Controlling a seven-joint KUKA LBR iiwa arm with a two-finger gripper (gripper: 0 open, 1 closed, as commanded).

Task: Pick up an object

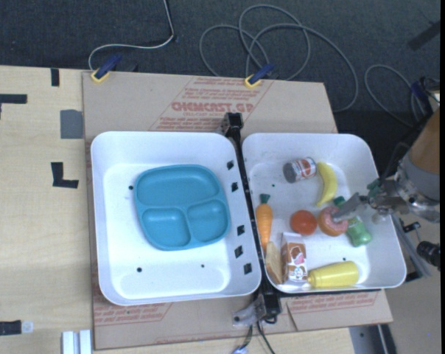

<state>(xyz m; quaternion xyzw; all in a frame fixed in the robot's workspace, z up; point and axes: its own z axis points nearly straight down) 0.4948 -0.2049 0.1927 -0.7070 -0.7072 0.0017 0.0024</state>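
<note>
My hand sits low over the right bin, at the donut and green toy; can't tell its grip. Banana, can, tomato, carrot, yellow bottle nearby. Blue tray in left bin.

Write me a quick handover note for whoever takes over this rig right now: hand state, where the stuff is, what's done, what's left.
Hand: low over the right bin, near its right wall, above the donut and the green item. Nothing seen between its fingers.

Right bin holds everything loose: can, banana, tomato, carrot, small carton, yellow bottle.

Left bin: blue divided plate.

Done: arm is in over the pile. Left: no object lifted yet, so the pick itself remains.
</note>
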